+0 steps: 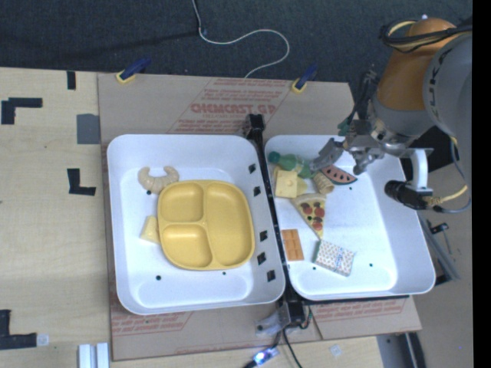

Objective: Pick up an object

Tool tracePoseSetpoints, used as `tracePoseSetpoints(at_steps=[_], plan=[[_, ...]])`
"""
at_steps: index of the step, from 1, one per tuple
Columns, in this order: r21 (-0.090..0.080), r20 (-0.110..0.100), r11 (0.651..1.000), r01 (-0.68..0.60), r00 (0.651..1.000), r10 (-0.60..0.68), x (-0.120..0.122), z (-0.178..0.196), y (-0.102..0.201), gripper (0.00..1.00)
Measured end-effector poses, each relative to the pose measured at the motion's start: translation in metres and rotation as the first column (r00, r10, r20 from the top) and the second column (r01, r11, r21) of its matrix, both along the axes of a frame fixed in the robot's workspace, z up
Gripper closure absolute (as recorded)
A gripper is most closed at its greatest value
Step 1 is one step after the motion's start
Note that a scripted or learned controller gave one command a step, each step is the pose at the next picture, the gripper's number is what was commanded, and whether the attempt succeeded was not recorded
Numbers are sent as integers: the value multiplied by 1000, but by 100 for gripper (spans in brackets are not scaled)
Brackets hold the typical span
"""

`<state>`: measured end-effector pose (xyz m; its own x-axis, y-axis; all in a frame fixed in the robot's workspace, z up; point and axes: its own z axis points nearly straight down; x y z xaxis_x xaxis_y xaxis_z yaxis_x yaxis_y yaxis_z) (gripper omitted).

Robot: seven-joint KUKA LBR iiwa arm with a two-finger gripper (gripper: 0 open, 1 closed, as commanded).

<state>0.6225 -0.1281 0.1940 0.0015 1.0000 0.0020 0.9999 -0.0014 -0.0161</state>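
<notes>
Gripper (343, 156), fingers spread and holding nothing, above the watermelon slice (337, 177) near the right bin's (399, 271) far edge; crowded neighbouring toys risk a misgrasp.

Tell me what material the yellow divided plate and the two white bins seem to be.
The yellow divided plate looks like molded plastic with a matte finish: even color, rounded compartment ridges. The left bin and right bin look like smooth, slightly glossy white plastic, though coated metal is possible.

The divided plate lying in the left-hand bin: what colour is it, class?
The divided plate is plain yellow all over, clearest in the camera view.
</notes>
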Motion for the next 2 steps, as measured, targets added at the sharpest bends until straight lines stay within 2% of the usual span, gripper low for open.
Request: tracePoseSetpoints(at_steps=[1, 2], plan=[[-2, 14, 1000, -3, 1000, 3, 3, 9, 0, 0], [-2, 11, 1000, -3, 1000, 3, -2, -36, 2, 0]])
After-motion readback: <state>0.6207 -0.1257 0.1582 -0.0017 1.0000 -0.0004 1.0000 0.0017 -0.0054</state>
